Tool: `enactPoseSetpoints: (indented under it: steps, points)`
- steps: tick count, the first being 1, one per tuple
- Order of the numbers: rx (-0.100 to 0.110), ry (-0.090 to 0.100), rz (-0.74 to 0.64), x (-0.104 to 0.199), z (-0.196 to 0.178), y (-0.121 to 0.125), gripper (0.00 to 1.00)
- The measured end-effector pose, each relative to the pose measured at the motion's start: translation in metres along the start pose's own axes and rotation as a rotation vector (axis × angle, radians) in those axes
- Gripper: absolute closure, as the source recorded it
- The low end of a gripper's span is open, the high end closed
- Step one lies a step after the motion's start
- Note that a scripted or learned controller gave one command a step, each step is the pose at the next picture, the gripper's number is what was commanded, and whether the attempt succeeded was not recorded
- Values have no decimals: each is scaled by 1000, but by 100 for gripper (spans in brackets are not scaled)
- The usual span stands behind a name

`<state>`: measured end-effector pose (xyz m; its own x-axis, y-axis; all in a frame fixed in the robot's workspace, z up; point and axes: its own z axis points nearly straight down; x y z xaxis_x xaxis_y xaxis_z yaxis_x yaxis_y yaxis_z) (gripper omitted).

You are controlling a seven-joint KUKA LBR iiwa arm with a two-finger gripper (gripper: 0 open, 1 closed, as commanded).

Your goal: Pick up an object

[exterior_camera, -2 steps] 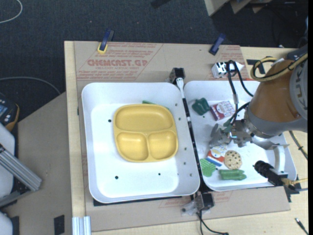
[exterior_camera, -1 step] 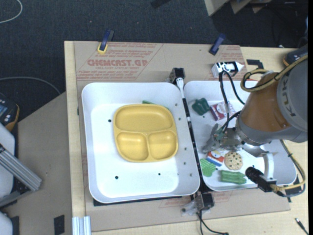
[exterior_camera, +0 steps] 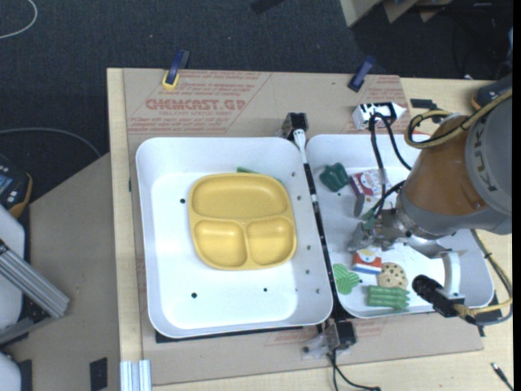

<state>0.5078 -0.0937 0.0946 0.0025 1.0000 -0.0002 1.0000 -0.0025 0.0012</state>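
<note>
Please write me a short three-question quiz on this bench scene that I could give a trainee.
1. True or false: the yellow divided tray lies in the right bin.
2. Which item lies nearest the front edge of the right bin? A) the dark green toy B) the green bean pod C) the red packet
3. Fill in: the end effector is over the ______ bin.

Key
1. False: it lies in the left bin.
2. B: the pod is at the front, beside the cookie; the other two lie towards the back.
3. Right.
</note>
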Motion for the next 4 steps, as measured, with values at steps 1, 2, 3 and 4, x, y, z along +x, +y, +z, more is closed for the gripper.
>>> enactPoseSetpoints:
  steps: [1, 2, 3, 4]
  points:
    - [-4, -2, -3, -2, -42, 2, 100]
    - [-4, -2, -3, -5, -86, -1, 100]
    - [-6, -2, -4, -5, -133, 0, 100]
    - [2, 3, -9, 48, -142, -10, 100]
